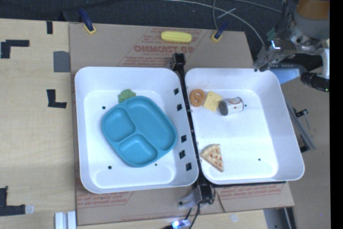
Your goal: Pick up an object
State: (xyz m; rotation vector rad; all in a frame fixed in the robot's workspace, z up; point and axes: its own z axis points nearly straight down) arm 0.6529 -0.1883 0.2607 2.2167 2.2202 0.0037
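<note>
Nothing had been picked up yet: the hand [263, 61] hung beyond the right bin's [278, 131] far corner, its grip impossible to judge, while the small can [231, 106], cheese [213, 100], ring [197, 97] and pizza slice [213, 157] lay inside, untouched.

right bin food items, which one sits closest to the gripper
The small can, lying on its side. It is nearer the gripper than the cheese, the donut or the pizza slice.
</note>
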